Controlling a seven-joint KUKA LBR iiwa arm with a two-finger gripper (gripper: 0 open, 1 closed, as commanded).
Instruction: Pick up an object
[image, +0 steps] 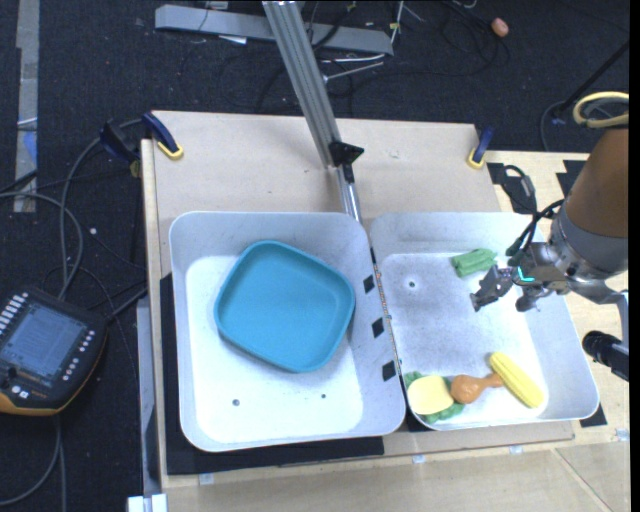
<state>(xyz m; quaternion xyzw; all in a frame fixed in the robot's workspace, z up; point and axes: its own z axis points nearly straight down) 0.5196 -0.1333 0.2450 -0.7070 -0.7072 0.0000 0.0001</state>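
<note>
Dark carpet strewn with cables surrounds a pale wooden bench (250, 160) that carries two shallow white bins side by side. At centre left, the left bin (200, 400) holds a blue square plate (285, 305). On the right, the right bin (420, 300) holds a green block (472, 262) near its upper middle, and along its lower edge a yellow corn cob (517, 379), an orange-brown drumstick (472, 386) and a yellow disc (428, 393) resting on something green.

Entering from the right edge of the frame, the arm (600, 210) poses the gripper (492, 290) over the right bin, in its upper-right part. Nothing is visible between its fingers, and whether they stand apart or together cannot be made out from this slant; the dark fingers blur into each other.

Nearest is the green block, just up and left of the gripper, its long axis running roughly left to right across the frame. Its right end looks close to the gripper, perhaps partly covered by it. If the block is the target, only a short shift up-left seems needed. By contrast, the corn cob lies well below, tilted diagonally. How high the gripper sits above the bin floor cannot be judged.
</note>
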